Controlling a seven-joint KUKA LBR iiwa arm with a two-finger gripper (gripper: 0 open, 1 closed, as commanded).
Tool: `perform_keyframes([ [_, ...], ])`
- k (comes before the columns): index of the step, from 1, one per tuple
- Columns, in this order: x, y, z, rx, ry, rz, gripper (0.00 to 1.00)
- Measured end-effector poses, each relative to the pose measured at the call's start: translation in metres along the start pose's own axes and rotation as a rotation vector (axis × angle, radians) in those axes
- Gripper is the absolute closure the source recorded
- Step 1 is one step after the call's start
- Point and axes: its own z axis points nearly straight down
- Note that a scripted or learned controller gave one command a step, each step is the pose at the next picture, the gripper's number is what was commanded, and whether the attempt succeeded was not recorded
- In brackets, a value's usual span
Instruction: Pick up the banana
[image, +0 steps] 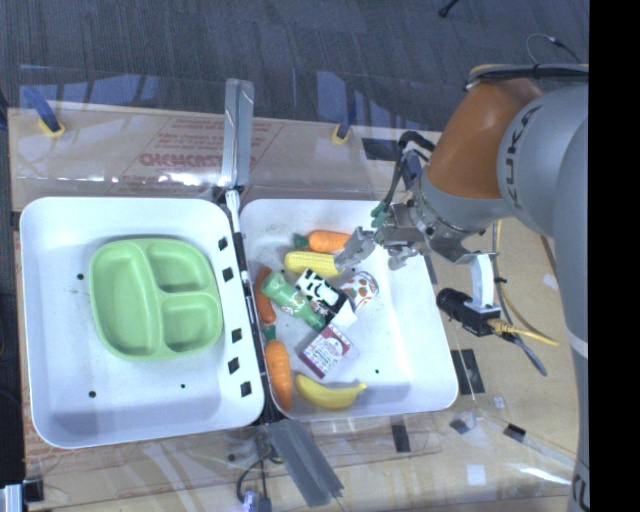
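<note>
Banana (328, 392) lies at the near edge of the right bin (420, 345), beside a carrot (279, 368) along the divider and just below a small red packet (326, 351). My gripper (372, 243) hangs over the bin's far side, well apart from the fruit; how wide it stands I cannot tell, and I see nothing in it. Under it crowd an ear of corn (311, 263), an orange piece (329, 241), a green bottle (291, 295) and a black-and-white carton (322, 291). The left bin (50, 330) carries a green divided tray (157, 297).
</note>
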Motion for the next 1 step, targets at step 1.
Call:
perform_keyframes([
  [1, 0.0123, 0.0612, 0.1383, -0.004, -0.002, -0.001, 0.00],
])
